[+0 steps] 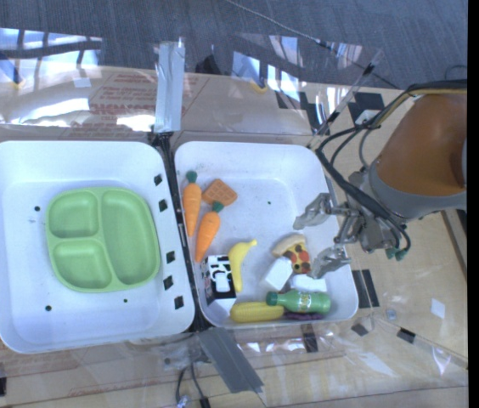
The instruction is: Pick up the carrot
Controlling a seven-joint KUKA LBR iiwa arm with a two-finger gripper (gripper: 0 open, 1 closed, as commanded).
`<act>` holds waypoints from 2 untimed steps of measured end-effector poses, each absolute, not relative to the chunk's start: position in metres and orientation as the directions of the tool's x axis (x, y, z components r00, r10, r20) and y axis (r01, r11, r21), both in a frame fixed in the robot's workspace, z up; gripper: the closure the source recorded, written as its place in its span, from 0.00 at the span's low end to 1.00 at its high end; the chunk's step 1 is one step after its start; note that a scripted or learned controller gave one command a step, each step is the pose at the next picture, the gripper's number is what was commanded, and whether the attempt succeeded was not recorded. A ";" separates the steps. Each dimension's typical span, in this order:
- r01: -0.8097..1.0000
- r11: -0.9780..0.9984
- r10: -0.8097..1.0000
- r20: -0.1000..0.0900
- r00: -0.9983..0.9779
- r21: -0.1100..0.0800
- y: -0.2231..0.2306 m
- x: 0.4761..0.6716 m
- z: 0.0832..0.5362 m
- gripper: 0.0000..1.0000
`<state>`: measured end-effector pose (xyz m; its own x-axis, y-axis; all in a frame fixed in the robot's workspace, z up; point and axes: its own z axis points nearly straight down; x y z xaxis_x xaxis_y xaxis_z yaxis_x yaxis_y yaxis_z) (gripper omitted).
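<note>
My gripper [323, 233] hangs spread and empty over the right bin's [256, 155] right side, so I judge the approach step in hand: the carrot [207, 233] lies near the left wall beside a second carrot [191, 204], requiring a leftward reach.

Bench [409, 313] – two white bins [19, 313] side by side.

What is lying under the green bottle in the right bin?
The green bottle lies on its side near the right bin's front wall. A dark object pokes out beneath it, and a yellow banana-like piece touches its cap end. What the dark object is, the bottle hides.
</note>
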<state>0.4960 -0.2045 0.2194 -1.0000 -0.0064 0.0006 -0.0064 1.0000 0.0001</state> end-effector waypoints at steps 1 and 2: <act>0.144 0.990 0.144 -0.001 -0.990 0.001 -0.137 0.521 0.092 0.00; 0.343 0.939 0.343 -0.005 -0.939 -0.007 -0.108 0.563 0.097 0.00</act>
<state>0.5626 -0.1078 0.0971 -0.9392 0.3434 -0.0053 0.3434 0.9392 -0.0066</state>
